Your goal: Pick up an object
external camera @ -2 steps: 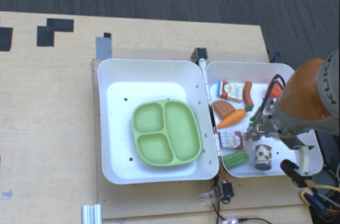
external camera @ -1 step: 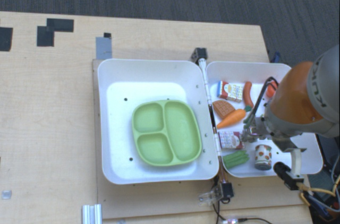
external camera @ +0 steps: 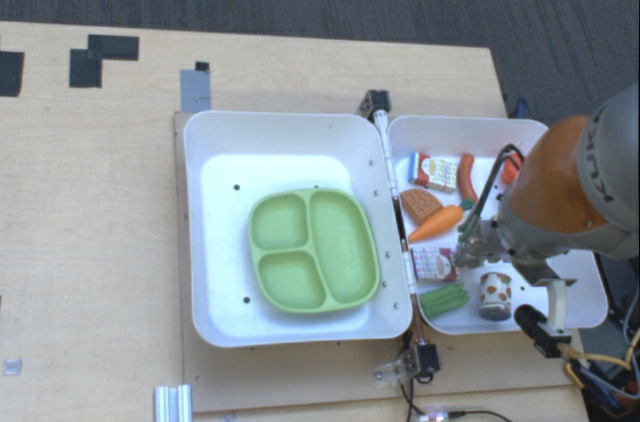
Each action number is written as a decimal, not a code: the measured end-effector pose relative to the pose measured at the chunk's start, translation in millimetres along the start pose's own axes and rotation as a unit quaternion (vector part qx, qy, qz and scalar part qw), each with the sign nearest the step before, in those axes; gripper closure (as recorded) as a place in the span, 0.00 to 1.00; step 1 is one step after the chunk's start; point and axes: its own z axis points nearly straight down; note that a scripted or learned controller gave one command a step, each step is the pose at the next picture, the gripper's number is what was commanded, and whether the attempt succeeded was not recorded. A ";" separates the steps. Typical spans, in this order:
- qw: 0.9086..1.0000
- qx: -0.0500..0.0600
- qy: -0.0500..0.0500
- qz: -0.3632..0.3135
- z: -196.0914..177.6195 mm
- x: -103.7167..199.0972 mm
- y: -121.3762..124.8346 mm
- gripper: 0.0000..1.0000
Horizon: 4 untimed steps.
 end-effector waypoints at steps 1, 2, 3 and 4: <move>1.000 0.000 0.000 0.000 0.1 0.1 0.0 0.00; 1.000 0.000 0.000 0.000 0.1 -0.1 0.0 0.00; 1.000 0.001 0.002 -0.001 0.3 -2.0 0.3 0.00; 1.000 0.000 0.000 -0.001 0.2 0.2 0.1 0.00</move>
